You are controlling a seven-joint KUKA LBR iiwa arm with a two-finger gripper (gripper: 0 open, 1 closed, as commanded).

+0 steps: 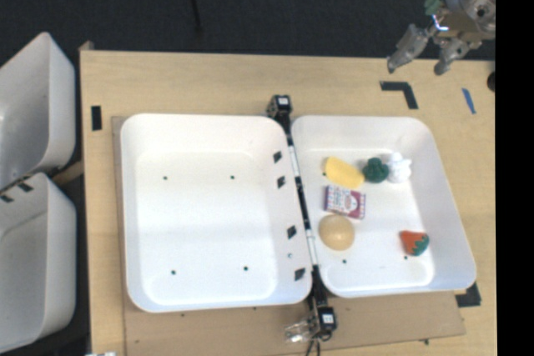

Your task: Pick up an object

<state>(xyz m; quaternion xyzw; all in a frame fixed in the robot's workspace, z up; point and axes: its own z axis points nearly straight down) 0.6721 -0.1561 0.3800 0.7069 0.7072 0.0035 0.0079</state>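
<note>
My gripper (424, 57) hangs high at the upper right, above the bench behind the right bin (434, 147), with its two fingers spread open and nothing between them. In the right bin lie a yellow object (343, 172), a dark green and white toy (384, 169), a small purple and white packet (345, 202), a tan ball (337, 232) and a small red and green object (414, 242). All of them sit well below and in front of the gripper.
The left bin (204, 208) adjoins the right bin along a central divider (297, 196) with black clips. Black tape marks (400, 91) and a blue mark (469, 101) lie on the bench behind the right bin. White containers (29, 112) stand at the far left.
</note>
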